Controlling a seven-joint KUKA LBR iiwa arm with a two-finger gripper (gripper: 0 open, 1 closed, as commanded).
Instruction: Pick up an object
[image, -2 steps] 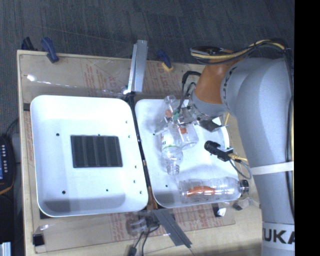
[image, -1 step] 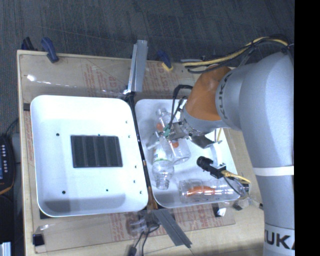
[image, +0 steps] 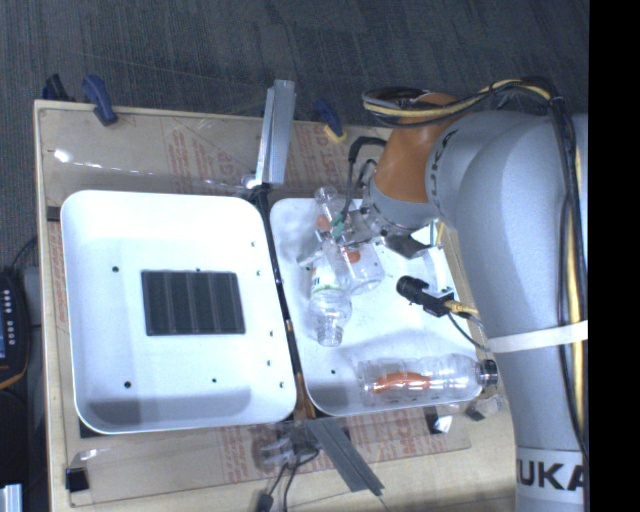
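My gripper (image: 338, 226) reaches down into the far part of the right bin (image: 436, 268), below the orange band of the arm (image: 408, 165). Directly under and beside it lies a clear plastic cup-like container (image: 364, 264). A small clear bottle (image: 328, 312) lies just in front of that, near the bin's left wall. Along the near wall rests a large clear bottle (image: 420, 378) on its side, with something orange inside. Whether anything sits in the gripper is hidden by the clear plastic and the wrist.
The left bin (image: 100, 240) holds a flat dark ribbed block (image: 193, 302) at its middle. A black plug with a yellow cable (image: 428, 296) hangs over the right bin. The grey arm covers the right side. Clamps and a metal bar (image: 272, 135) stand along the far edge.
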